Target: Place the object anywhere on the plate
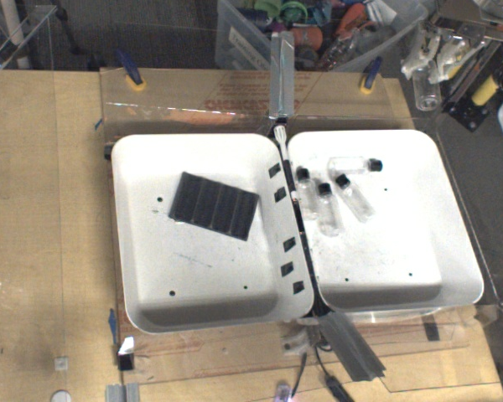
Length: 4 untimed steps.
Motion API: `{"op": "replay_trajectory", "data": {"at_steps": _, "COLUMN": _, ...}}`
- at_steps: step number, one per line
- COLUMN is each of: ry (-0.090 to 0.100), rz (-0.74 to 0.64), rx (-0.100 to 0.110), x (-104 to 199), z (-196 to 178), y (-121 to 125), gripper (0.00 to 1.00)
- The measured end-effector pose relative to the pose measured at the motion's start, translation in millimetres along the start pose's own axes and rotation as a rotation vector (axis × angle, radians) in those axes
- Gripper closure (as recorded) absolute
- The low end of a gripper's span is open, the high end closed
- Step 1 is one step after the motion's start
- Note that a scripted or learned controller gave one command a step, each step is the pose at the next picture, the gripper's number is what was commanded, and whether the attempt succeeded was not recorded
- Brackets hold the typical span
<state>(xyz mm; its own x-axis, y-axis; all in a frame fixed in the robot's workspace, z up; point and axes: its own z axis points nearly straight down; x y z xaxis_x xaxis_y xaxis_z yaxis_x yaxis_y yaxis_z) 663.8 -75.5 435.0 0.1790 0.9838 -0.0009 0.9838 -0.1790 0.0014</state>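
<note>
A black ribbed rectangular plate point(214, 205) lies flat in the left white bin point(151, 300), slightly left of the bin's middle and turned a little clockwise. In the right white bin point(419, 266), several small clear vials with black caps point(352, 198) lie in a loose cluster at the upper left, close to the divider. One vial point(356, 167) lies sideways at the back of the cluster with its cap pointing right. Nothing rests on the plate.
A raised divider point(289, 233) with black marks separates the two bins. Behind them a metal post point(281, 74) stands upright, and a clear tub of colourful objects point(318, 7) sits at the back. Blue clamps point(132, 78) hold the bench edge. Equipment point(461, 48) crowds the back right.
</note>
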Motion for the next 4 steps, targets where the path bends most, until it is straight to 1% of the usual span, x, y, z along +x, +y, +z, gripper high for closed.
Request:
{"op": "replay_trajectory", "data": {"at_steps": 1, "ry": 0.0, "rz": -0.112, "rx": -0.002, "x": -2.8, "z": 0.2, "y": 4.0, "gripper": 1.0}}
{"op": "replay_trajectory", "data": {"at_steps": 2, "ry": -0.001, "rz": -0.196, "rx": -0.002, "x": -16.7, "z": 0.0, "y": 6.4, "gripper": 1.0}}
{"op": "replay_trajectory", "data": {"at_steps": 3, "ry": 0.0, "rz": 0.188, "rx": 0.0, "x": -32.2, "z": 0.5, "y": 9.0, "gripper": 1.0}}
{"op": "replay_trajectory", "data": {"at_steps": 4, "ry": 0.0, "rz": 0.546, "rx": 0.0, "x": -28.8, "z": 4.5, "y": 8.6, "gripper": 1.0}}
